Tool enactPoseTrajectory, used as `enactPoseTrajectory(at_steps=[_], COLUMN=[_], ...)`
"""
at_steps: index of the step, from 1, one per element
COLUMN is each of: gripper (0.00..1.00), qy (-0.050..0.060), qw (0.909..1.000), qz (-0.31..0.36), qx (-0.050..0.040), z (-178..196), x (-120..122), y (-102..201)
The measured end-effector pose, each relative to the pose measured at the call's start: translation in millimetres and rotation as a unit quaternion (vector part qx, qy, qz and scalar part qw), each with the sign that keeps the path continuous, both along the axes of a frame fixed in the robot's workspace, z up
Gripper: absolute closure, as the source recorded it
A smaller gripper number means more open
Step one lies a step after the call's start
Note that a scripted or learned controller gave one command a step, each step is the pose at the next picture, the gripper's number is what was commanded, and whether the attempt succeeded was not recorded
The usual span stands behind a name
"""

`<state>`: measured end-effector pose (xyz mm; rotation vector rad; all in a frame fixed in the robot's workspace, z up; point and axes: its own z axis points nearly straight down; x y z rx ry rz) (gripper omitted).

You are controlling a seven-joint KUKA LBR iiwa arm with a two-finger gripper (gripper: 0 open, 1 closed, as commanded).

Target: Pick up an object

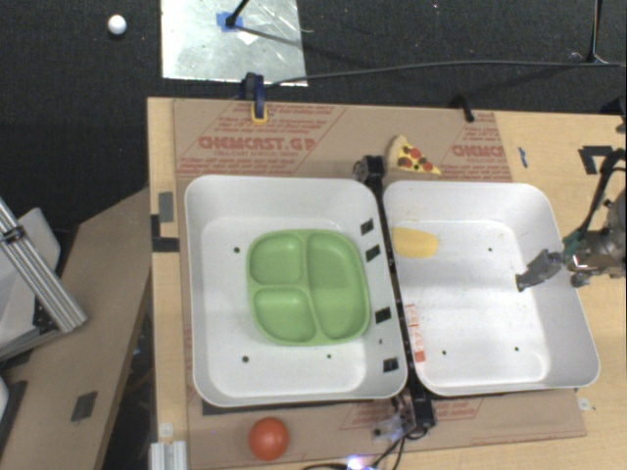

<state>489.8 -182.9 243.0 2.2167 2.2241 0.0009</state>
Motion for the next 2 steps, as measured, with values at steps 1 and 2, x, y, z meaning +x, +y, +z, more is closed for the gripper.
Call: enactPoseTrajectory(at_steps=[1, 2], gripper=[0.0, 0.0], qy=[0.002, 0.002], qw=[1.0, 1.0], qz=[-0.001, -0.001], qx=[0.0006, 0.001], z=[-60.1, -118.1], x=[4.2, 12.4], y=[-5.1, -1.2])
